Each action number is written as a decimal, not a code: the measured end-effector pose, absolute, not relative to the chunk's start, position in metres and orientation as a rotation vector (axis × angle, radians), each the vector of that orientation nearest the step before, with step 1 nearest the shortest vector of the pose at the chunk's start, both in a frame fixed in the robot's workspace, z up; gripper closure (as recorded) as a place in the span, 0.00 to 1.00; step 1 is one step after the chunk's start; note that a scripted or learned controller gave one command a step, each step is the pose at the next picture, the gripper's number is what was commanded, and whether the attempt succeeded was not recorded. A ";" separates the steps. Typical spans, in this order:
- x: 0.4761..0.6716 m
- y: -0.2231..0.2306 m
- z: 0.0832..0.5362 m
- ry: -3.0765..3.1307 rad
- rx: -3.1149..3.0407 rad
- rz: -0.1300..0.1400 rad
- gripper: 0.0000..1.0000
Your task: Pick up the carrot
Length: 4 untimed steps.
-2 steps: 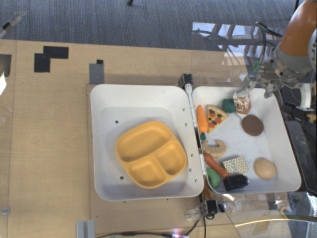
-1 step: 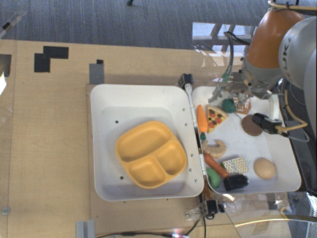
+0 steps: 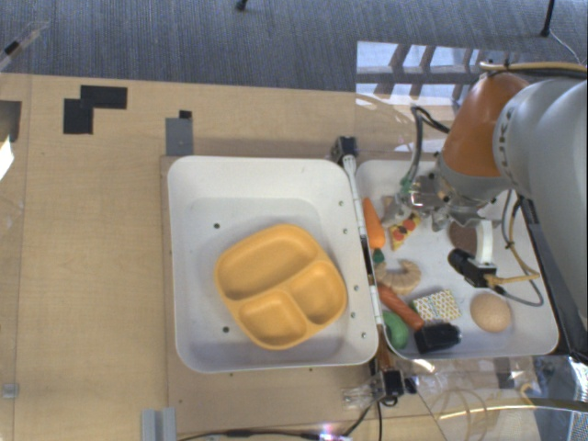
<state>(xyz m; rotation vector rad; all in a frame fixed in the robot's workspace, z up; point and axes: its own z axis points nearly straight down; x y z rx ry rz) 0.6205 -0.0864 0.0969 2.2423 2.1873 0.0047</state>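
Reaching arm: gripper [image 3: 424, 202] hangs over the right bin [image 3: 528, 338]; finger state cannot be told.
Carrot [image 3: 372, 224]: against the right bin's left wall, near the gripper.
Left bin [image 3: 197, 191]: holds a yellow divided plate [image 3: 279, 285].

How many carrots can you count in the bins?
2. One carrot lies along the right bin's left wall, near the top. The other carrot lies lower, slanted, beside a green thing. The arm may hide more.

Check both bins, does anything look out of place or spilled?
Nothing looks spilled or damaged. The yellow plate sits skewed in the left bin. In the right bin, a carrot lies tight along the left wall, awkward for grasping.
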 end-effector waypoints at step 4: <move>0.580 -0.093 0.089 1.575 2.709 0.015 1.00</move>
